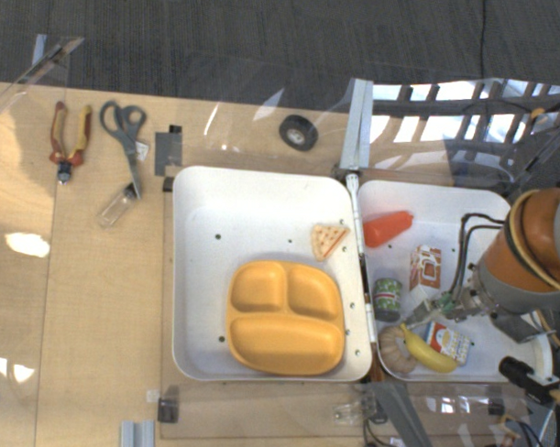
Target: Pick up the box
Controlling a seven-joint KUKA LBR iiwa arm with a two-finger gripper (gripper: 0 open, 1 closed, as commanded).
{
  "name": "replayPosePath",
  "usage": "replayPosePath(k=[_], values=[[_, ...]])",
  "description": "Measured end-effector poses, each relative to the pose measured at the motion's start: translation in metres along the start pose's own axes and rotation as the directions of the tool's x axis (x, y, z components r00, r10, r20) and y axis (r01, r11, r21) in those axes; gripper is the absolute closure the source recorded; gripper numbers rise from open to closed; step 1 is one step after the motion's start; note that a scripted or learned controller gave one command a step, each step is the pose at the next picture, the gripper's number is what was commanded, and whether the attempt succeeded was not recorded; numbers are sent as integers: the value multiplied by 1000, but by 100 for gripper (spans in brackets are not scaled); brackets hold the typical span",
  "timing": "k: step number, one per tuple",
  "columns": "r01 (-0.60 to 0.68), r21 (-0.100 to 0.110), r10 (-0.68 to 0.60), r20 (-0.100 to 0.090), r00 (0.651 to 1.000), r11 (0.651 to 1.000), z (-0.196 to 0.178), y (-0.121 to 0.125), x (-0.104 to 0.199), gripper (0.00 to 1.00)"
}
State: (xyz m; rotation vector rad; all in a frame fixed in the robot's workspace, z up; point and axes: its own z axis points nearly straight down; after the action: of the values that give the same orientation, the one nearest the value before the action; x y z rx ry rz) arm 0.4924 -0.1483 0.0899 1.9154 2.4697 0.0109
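In the camera view, the box (425, 266) is seen lying in the right bin (487, 202) near a can (386, 298) and a banana (426, 350), while the gripper (430, 308) is lowered just below it, its state impossible to tell.

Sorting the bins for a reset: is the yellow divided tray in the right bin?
No, the yellow divided tray lies in the left bin, while the right bin holds the carrot, banana and small boxes.
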Motion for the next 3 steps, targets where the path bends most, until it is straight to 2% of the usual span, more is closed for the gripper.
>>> replayPosePath(k=[1,2,3], values=[[-39,-1,39,-1,999,999,0,0,0,0],[-11,-1,11,3,1000,1000,0,0,2,0],[-162,-1,162,-1,987,987,0,0,0,0]])
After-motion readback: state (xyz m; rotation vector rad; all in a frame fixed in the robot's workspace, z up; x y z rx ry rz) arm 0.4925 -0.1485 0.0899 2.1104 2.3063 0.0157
